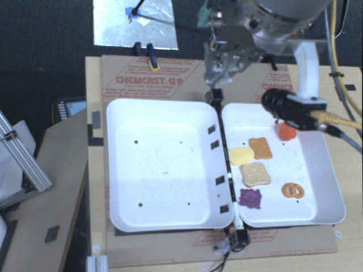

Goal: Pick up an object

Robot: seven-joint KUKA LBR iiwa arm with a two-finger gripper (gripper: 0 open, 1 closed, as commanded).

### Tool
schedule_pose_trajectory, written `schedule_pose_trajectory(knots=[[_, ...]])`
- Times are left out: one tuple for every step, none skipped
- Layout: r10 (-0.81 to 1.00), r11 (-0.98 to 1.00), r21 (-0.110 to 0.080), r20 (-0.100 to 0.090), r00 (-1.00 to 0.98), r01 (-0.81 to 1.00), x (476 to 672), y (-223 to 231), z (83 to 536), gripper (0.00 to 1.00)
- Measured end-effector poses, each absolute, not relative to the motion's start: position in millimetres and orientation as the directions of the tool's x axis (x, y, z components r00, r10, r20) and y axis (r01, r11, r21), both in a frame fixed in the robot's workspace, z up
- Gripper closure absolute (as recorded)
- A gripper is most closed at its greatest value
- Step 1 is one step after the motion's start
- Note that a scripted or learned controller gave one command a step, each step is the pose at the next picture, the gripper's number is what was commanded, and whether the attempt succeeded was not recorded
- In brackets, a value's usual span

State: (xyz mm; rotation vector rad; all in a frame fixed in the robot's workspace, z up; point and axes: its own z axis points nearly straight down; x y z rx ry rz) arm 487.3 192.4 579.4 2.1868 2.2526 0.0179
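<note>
The gripper (218, 75) hung above the far edge of the bench, over the brown cardboard sheet (147, 79) and just beyond the seam where the two white bins met. The grey arm (283, 7) came in from the top right. Whether anything sat between the fingers, or how they stood, could not be told from this slant, since the metal parts blurred together.

The left bin (164, 163) showed its bare white floor with a few dark dots. The right bin (326, 169) held all the toy food pieces. A red piece (287, 132) lay near its far wall, just beside a black camera unit (289, 109) on a white bracket. An orange slab (261, 148) lay near the bin's middle, its long axis running roughly from the far wall toward the near one, slightly tilted. Touching its left corner was a yellow piece (241, 155), longer side to side. Just nearer sat a slice of toast (255, 174), rounded top pointing toward the near right. A purple grape cluster (250, 198) lay near the front left corner, and a pretzel (292, 191) sat apart to its right.

A silver foil square (135, 15) lay beyond the bench.
</note>
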Motion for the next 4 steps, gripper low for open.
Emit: schedule_pose_trajectory(knots=[[0.999, 0.036, 0.012, 0.008, -0.036, 0.999, 487.4, 193, 590, 1.00], [0.999, 0.041, 0.013, 0.009, -0.041, 0.999, 487.6, 193, 601, 1.00], [0.999, 0.046, 0.015, 0.011, -0.046, 0.999, 487.8, 193, 613, 1.00], [0.999, 0.050, 0.017, 0.012, -0.051, 0.999, 487.8, 194, 624, 1.00]])
